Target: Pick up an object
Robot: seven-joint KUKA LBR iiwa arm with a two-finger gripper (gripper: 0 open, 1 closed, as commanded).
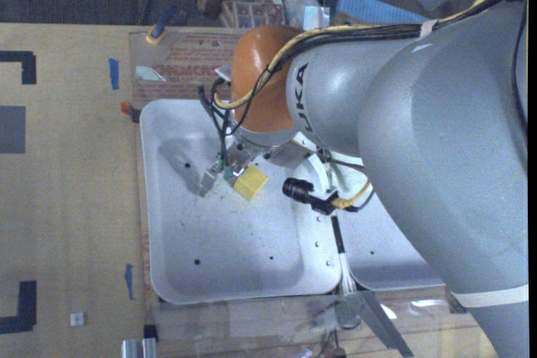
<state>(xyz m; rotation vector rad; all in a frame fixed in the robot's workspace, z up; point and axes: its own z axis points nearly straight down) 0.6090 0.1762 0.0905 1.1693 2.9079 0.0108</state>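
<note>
One arm (marked KUKA), yellow block

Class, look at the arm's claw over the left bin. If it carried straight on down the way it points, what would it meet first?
Most likely the bare floor of the left bin, as the claw points down just left of the yellow block. Depth is hard to judge, so it might clip the block.

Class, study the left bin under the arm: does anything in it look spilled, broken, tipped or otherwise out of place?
Nothing stands out. A yellow block lies flat on the floor of the left bin, just beside the gripper. The few dark specks on the bin floor look like ordinary marks, not a spill.
</note>
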